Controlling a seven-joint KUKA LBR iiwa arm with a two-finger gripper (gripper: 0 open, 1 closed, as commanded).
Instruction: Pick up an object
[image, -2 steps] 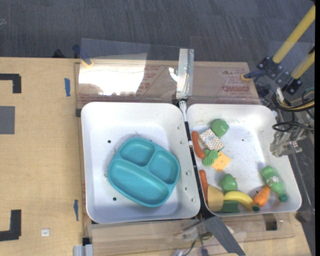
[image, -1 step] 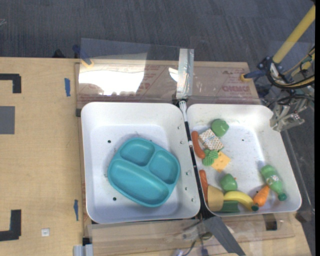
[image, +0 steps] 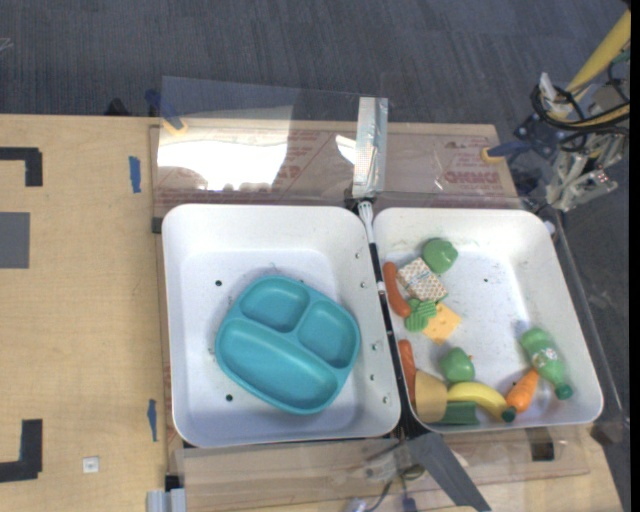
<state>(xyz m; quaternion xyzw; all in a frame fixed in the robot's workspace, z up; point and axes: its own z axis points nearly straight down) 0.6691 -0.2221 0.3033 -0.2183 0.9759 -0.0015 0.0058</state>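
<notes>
Pick not yet begun: the toy foods, among them a banana, a carrot and a green bottle, all lay loose in the right bin, a teal tray lay in the left bin, and the tool's state could not be told.

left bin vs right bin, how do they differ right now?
The left bin holds one thing, a teal divided plate; the right bin holds many small toy foods, such as a banana, a green bottle and a carrot. The plate fills much of the left bin's floor; the right bin's items crowd its left side and near edge, leaving bare floor at upper right. Both are shallow, white and set side by side.
</notes>
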